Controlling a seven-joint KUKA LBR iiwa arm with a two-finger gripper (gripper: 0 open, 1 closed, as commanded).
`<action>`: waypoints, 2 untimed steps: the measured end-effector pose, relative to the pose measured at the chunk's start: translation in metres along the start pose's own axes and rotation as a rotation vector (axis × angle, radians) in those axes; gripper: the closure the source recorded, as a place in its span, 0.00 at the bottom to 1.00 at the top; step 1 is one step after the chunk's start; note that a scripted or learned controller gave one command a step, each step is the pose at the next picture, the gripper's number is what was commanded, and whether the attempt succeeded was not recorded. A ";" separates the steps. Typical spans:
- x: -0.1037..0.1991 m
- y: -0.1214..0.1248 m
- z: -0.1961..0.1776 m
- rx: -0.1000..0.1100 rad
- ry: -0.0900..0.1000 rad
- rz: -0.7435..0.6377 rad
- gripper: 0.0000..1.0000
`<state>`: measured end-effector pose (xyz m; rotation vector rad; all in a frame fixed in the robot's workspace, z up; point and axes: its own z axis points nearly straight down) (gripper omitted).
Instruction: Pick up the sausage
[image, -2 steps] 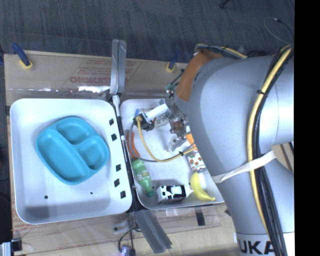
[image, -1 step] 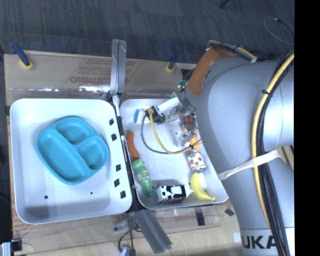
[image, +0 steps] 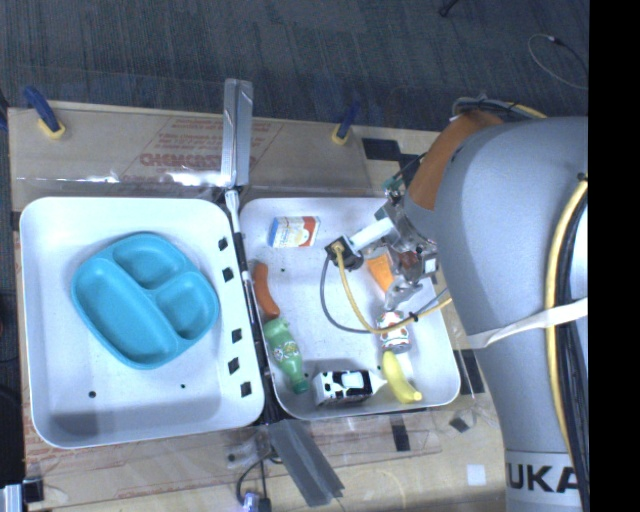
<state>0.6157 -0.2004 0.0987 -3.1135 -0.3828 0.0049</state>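
The sausage (image: 263, 289) is a short orange-brown link lying along the left wall of the right bin (image: 340, 212), just above a green bottle (image: 285, 353). My gripper (image: 402, 290) hangs over the right side of the same bin, well to the right of the sausage and apart from it. It hovers beside an orange item (image: 379, 270), with a yellow cable looping out to its left. Nothing can be seen held in it.
The right bin also holds a small milk carton (image: 293, 232) at the back, a black-and-white box (image: 345, 385) and a banana (image: 399, 379) at the front, and a small brown item (image: 396, 337) below the gripper. A blue divided plate (image: 145, 298) lies in the left bin (image: 60, 400).
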 end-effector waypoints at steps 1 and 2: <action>0.033 0.014 0.007 0.001 0.000 0.007 0.00; 0.058 -0.095 0.008 0.001 -0.004 -0.024 0.00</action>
